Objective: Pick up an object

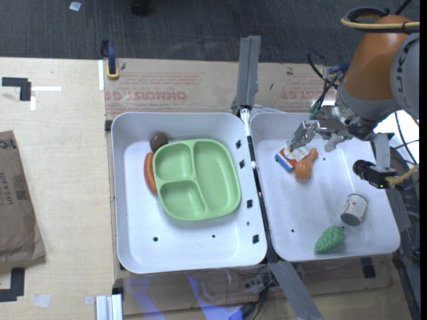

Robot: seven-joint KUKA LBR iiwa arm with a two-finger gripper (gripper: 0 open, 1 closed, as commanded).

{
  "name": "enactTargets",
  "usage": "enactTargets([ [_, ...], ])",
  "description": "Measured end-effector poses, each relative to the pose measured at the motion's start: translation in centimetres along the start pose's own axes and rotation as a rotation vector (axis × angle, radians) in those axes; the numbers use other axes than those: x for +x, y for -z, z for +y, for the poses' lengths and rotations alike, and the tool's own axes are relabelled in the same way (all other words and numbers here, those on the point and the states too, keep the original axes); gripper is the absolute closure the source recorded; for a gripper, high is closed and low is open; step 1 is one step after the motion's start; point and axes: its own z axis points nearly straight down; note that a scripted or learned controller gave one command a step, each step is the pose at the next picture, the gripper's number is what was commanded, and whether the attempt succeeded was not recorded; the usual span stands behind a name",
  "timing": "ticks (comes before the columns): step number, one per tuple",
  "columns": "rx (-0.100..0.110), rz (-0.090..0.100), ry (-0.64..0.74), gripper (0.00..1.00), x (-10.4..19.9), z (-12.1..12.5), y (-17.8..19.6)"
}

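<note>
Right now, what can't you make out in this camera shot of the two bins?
- Hand: too small and blurred to tell its state.
- Orange piece and brown ball: partly hidden by the green tray.
- Packet: print too small to read.
- Arm: cut off by the right edge.

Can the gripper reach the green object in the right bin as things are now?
Probably yes. The green object lies by itself near the front edge of the right bin, nothing on top of it, and the gripper hangs over the same bin.

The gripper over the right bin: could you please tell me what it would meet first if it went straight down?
Probably the small pile just below the gripper: an orange toy beside a red-white-blue packet. Depth is unclear.
</note>
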Motion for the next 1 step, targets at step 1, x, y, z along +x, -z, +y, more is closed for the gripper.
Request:
enactTargets([
  [1,0.000,0.000,0.000,0.00,0.00,0.00,0.00],
])
